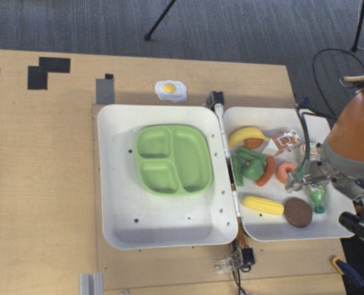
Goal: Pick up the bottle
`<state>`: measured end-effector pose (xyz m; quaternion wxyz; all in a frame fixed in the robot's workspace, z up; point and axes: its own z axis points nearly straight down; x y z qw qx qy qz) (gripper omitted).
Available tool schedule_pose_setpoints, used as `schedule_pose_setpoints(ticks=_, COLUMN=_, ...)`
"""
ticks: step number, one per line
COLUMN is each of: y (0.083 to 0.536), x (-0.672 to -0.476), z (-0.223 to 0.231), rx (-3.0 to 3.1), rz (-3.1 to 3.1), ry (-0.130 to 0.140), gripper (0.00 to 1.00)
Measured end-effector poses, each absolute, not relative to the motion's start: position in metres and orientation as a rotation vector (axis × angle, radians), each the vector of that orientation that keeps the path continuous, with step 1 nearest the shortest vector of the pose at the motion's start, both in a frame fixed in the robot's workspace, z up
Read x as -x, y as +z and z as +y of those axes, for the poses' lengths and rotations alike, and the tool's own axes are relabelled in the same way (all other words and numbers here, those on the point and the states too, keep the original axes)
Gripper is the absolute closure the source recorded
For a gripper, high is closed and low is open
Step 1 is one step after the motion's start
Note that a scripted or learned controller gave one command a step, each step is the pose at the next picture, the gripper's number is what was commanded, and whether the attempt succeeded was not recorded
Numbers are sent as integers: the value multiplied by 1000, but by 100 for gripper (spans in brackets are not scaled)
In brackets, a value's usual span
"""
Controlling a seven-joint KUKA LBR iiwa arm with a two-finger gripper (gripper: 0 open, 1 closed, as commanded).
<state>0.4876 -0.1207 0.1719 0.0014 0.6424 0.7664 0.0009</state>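
Note:
A small green bottle (318, 200) lies in the right bin (329, 229), near its right side and beside a brown round patty (298, 212). The gripper (302, 180) hangs low over the right bin, just above and left of the bottle, close to a pink ring (283, 171). The grey arm with its orange band (355, 134) covers the bin's right edge. Nothing can be seen held in the gripper.
The right bin also holds a corn cob (263, 205), a green vegetable (249, 165), a red carrot-like piece (266, 171), a banana (248, 136) and a small carton (287, 141). A green divided plate (172, 160) lies in the left bin (117, 226). A toy fried egg (170, 90) sits behind the bins.

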Motion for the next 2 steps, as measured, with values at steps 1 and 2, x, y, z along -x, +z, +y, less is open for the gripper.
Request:
schedule_pose_setpoints(ticks=1, y=232, x=-488, z=-65, rx=-2414, rz=2008, ry=4, gripper=100)
schedule_pose_setpoints(ticks=2, y=205, x=-487, z=-30, rx=-2067, rz=2365, ry=2, gripper=100)
